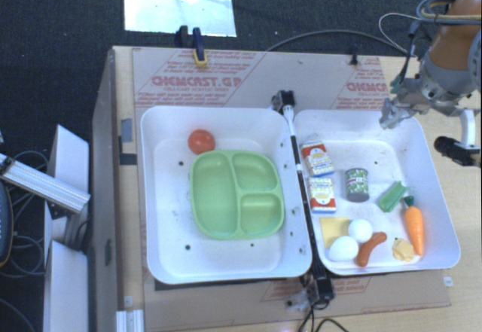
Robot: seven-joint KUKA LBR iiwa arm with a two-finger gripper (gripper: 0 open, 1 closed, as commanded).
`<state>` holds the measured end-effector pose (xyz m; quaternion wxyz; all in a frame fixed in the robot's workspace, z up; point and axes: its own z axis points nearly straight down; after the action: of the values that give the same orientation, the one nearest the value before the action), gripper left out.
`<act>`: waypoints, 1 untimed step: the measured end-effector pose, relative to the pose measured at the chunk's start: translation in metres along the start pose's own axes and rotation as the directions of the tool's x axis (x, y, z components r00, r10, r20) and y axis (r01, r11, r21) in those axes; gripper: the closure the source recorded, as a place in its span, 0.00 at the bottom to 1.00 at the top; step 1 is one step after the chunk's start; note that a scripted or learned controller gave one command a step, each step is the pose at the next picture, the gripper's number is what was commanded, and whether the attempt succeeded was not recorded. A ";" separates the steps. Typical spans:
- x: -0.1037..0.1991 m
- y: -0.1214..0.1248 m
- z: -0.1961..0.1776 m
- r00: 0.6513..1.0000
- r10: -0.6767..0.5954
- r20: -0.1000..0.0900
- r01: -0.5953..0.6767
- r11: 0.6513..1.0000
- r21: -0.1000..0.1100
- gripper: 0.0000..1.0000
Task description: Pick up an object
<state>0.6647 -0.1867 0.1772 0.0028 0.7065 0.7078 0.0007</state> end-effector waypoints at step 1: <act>0.001 0.000 0.001 1.000 -0.001 -0.001 0.001 1.000 0.001 0.00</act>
<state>0.6646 -0.1854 0.1763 0.0018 0.7060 0.7082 0.0006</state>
